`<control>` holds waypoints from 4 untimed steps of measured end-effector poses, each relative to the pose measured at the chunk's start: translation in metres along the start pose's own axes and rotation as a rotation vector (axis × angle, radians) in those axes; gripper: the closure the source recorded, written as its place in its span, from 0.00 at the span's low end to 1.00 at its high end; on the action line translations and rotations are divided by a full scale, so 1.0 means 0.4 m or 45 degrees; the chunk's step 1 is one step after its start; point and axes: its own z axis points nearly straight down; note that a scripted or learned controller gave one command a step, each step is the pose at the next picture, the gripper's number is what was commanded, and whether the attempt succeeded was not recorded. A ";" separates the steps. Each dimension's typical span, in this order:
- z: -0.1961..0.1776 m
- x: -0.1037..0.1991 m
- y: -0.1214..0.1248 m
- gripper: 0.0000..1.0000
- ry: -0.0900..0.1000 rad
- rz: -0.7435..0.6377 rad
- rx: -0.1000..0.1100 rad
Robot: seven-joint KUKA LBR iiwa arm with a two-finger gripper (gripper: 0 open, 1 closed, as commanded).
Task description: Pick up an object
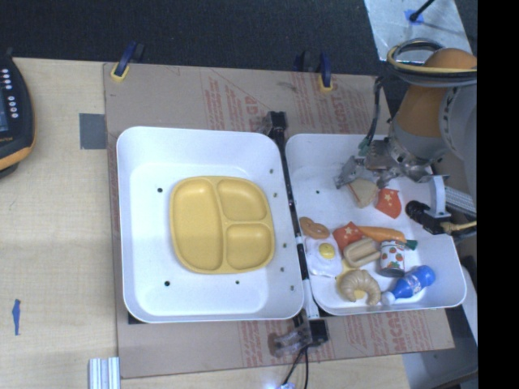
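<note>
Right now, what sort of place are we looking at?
Probably a robot lab's grasping bench: two white bins clamped to a board, a grey arm over toy food, and a control pendant at the edge.

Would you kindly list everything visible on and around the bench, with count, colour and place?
Bins: two, white, side by side on brown board.
Divided tray: one, yellow, in left bin.
Toy foods: about ten, mixed colours, clustered in right bin, including a croissant, carrot, fried egg and blue bottle.
Clamps: two, blue and yellow, on board's far edge.
Handheld controller: one, black and orange, left edge.
Arm: one, grey and orange, at right.
Gripper: one, low over the right bin's far part.
</note>
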 end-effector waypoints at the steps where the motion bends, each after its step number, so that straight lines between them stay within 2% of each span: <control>1: -0.038 -0.003 0.000 1.00 -0.002 -0.001 -0.004; 2: -0.275 0.192 -0.003 1.00 0.004 -0.002 -0.011; 3: -0.348 0.343 -0.067 1.00 0.006 -0.001 0.000; 4: -0.393 0.433 -0.132 1.00 0.005 0.001 0.004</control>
